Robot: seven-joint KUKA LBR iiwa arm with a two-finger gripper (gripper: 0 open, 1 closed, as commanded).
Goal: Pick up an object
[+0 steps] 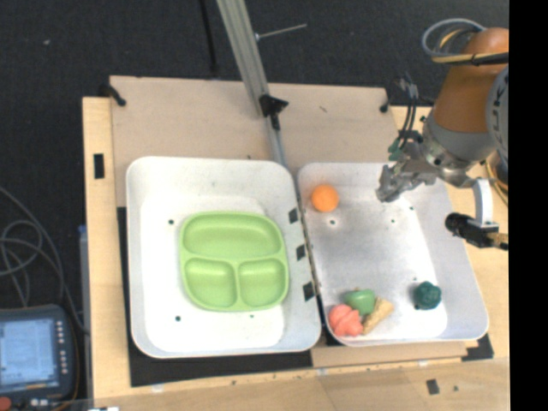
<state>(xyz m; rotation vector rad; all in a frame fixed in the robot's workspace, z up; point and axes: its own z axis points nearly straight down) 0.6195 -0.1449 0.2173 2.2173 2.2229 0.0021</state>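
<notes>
Orange ball [324, 199] lies alone near the right bin's [445, 319] far-left corner; pincer [388, 189] hovers right of it, finger state unclear.

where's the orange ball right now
The orange ball sits in the right bin, in its far left corner by the wall shared with the left bin, with the gripper to its right.

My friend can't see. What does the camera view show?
A robot gripper hovers over the right bin, near an orange ball. Small toys sit at its front edge. The left bin holds a green tray.
</notes>
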